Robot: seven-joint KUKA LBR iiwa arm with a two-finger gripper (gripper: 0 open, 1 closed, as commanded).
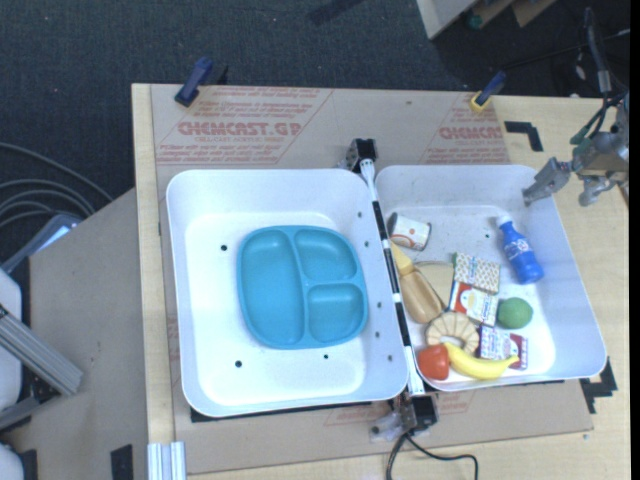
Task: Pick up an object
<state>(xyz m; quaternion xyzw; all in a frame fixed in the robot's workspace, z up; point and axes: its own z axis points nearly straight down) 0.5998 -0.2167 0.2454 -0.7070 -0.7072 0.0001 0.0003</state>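
The right bin (455,188) holds a blue bottle (518,251), a green lime (514,312), a banana (480,365), a red tomato (433,361), a bread roll (420,290), a checkered box (476,273), a red-and-white packet (497,345) and a small tipped cup (409,231). My gripper (567,187) hangs over the bin's far right corner, up and to the right of the bottle. Its fingers (545,181) are spread apart with nothing between them.
A blue divided plate (302,286) lies in the left bin (200,208). A raised rim with clamps (383,258) separates the two bins. Blue clips (193,81) hold the cardboard sheet at the bench's far edge.
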